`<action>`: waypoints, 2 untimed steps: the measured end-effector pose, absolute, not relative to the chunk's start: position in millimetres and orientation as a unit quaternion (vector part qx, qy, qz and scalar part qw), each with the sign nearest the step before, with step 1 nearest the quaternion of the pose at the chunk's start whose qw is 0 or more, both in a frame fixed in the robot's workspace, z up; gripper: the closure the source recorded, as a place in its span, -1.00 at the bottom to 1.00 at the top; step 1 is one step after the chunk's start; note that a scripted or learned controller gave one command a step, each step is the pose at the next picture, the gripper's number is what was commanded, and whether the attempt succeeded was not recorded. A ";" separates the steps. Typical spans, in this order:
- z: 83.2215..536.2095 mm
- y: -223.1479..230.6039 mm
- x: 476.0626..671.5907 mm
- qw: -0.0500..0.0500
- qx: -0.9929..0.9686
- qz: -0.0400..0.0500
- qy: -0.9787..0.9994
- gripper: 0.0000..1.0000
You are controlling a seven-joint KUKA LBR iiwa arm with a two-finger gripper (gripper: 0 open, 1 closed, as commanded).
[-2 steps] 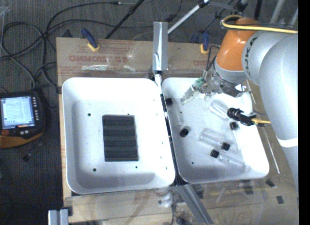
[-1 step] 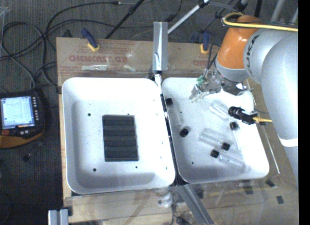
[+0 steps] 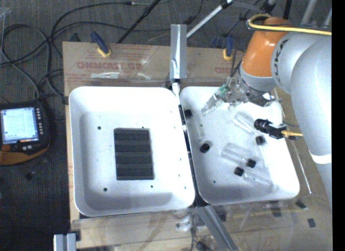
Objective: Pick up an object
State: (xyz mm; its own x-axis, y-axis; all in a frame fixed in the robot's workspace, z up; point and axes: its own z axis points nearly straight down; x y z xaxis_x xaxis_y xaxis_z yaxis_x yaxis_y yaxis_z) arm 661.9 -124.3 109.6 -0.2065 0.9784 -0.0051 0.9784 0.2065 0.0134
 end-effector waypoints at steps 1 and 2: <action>90.8 -118.4 604.1 0.006 0.596 0.003 0.803 -1.00; 101.1 -117.4 605.4 0.007 0.596 0.005 0.803 1.00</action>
